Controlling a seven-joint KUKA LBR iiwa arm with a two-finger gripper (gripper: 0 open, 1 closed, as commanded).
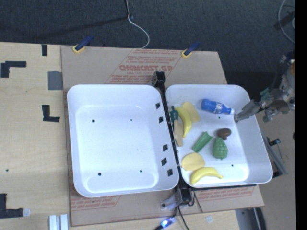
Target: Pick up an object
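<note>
The right bin (254,147) holds several toy items. A blue bottle (215,107) lies near its far side. Left of it are a yellow banana (185,122) and a tan stick (178,134). A green pod (202,141), a small brown piece (224,133) and a knobbly green fruit (220,149) sit mid-bin. A yellow round piece (193,161) and a second banana (206,175) lie at the near side. My gripper (243,114) hangs over the bin's right rim, just right of the blue bottle, with nothing seen in it.
The left bin (79,128) stands beside the right one, with a black divider clip row (164,143) between them. Both rest on a cardboard sheet (139,66) held by blue and yellow clamps. A cable (136,25) runs across the far side.
</note>
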